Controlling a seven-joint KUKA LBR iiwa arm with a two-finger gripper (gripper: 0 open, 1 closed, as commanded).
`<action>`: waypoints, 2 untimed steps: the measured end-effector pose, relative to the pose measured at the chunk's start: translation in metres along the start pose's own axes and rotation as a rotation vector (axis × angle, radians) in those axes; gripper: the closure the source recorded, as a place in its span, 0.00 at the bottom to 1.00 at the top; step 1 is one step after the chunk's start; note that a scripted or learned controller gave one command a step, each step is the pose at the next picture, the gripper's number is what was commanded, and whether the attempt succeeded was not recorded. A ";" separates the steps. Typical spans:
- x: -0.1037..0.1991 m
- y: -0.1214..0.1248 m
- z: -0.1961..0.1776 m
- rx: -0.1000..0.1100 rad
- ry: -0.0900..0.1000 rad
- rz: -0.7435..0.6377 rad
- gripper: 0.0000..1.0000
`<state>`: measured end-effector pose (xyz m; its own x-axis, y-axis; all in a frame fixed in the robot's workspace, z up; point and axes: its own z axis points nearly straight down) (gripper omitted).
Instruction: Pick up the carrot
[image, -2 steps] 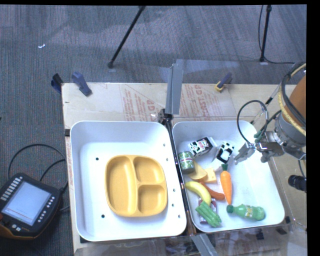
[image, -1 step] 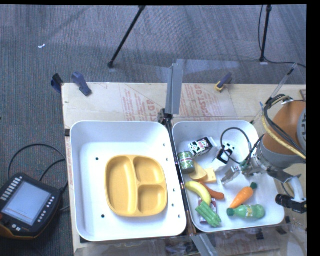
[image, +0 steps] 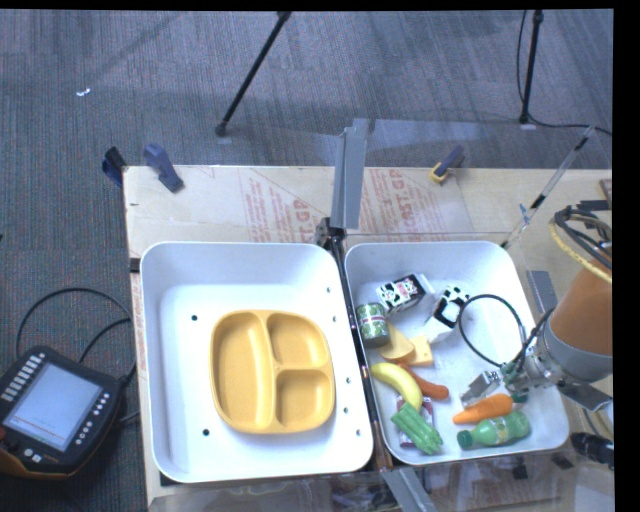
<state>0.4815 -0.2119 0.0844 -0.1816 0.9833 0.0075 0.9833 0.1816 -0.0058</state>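
Inside the right bin (image: 500, 262), the gripper (image: 487, 385), fingers apart, hovers beside the carrot (image: 483, 408); left bin (image: 180, 270) holds a yellow tray (image: 272, 370).

Red printed lettering runs across the cardboard sheet (image: 290, 205) lying beyond the two bins, but it stands reversed and too faint to read; no other writing is legible

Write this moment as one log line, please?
task: pick up carrot | gripper: just above carrot, right bin | carrot: lying in bin, not lifted
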 end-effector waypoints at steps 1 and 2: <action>0.003 -0.005 0.000 -0.002 0.004 0.208 0.00; 0.072 0.007 0.001 0.001 -0.003 0.080 0.00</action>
<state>0.4749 -0.1404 0.0842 -0.1027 0.9947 0.0044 0.9947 0.1027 -0.0074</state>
